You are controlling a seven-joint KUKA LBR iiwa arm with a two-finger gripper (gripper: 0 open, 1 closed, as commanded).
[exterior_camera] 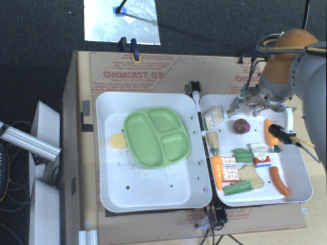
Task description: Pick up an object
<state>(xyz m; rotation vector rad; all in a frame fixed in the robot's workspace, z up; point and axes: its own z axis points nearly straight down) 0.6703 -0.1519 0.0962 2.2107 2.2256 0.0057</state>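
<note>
Brown cardboard sheet (153,70) with red print covers the tabletop, dark carpet (41,34) around it, a shiny foil square (120,14) on the floor at the far side. Near edge: right bin (301,188) holds most of the clutter, with a green pea pod (237,188) nearest, then a cracker (249,175), an orange-red sausage (279,180), a carrot (217,170) along the left wall, and a small printed box (230,169) just beside it. Further back, another green pod (242,154), a red-white carton (260,155), a wrapped packet (213,117) and a dark red round fruit (241,125) sit near the bin's middle-back. Left bin (110,188) carries a green divided tray (157,137), tilted, with a yellow disc (118,141) touching its left edge. Grey arm with orange band (288,55) comes in from the right over the far right-hand corner of the right bin. Gripper (249,102) hangs low at the back of that bin, just behind the dark red round fruit, apart from it; how far open it is, can't tell; nothing visibly held. Blue clamp (134,49) at the far tabletop edge.
</note>
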